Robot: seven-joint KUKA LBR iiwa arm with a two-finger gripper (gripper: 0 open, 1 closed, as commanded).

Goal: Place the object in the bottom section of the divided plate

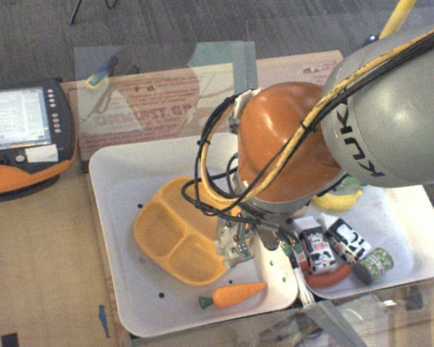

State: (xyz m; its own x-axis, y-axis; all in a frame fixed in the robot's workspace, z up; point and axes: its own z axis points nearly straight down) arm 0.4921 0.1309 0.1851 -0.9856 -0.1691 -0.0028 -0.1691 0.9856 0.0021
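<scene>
My gripper [239,242] at 3 o'clock edge of yellow divided plate [173,235]; cannot tell whether it grips anything. Carrot [232,295] on bin floor, 5 o'clock of plate (likely target). Looks light, stiff, smooth plastic; grasp mid-body, across width.

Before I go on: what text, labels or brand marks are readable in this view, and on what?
"KU", the visible start of a brand name, on the grey arm.
Teach pendant screen: lines of text, too small to read.
Red lettering on the cardboard sheet behind the bins: too blurred to read.
Black-and-white packets: print unreadable.
</scene>
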